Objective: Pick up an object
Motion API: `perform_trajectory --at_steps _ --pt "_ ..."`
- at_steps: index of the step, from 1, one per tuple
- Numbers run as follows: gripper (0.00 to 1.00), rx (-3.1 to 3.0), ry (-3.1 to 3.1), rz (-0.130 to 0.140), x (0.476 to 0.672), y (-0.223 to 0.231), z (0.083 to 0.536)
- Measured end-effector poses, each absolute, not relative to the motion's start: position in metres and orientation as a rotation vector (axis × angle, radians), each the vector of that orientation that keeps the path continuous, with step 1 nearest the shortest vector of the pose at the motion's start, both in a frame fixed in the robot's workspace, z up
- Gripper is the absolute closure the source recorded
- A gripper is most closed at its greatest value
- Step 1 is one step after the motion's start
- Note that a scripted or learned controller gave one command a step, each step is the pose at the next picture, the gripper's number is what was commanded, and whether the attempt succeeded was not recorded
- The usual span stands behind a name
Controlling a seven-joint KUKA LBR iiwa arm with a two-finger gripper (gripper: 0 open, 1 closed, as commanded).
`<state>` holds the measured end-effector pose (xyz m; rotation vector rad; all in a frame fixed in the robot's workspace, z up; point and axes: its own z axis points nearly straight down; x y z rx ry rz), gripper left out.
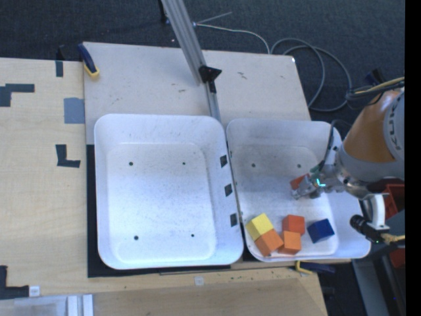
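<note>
My gripper [306, 188] hangs low over the right bin [283, 126], near its right-hand middle, at the end of the grey and orange arm [371, 140]. A small red-orange piece [298, 181] sits right at the gripper's tip, touching it; whether it is gripped is unclear. Along the bin's front edge lie a yellow block [260, 224], an orange block [268, 243] just below it, two more orange blocks [293, 224] [291, 241], and a blue block [320, 230]. These are a short way in front of the gripper and apart from it.
The left bin [158, 119] sits beside the right one, their rims touching. A slanted metal rail [187, 35] runs down from the top to the bins' shared edge. Cables [309, 51] loop behind the right bin. A blue and yellow clamp [87, 60] lies at the back left.
</note>
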<state>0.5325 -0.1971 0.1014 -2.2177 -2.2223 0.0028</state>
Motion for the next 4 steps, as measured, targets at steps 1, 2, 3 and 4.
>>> perform_trajectory --at_steps 1,2,3,4 --pt "0.00 -2.216 -2.229 -0.001 0.571 -0.166 0.092" --pt "1.00 -2.216 -2.223 0.004 0.569 -0.168 0.101" --pt "1.00 -2.221 -2.233 -0.005 0.558 -0.099 0.096" --pt "1.00 -2.214 -2.228 -0.004 0.502 -0.034 0.196"
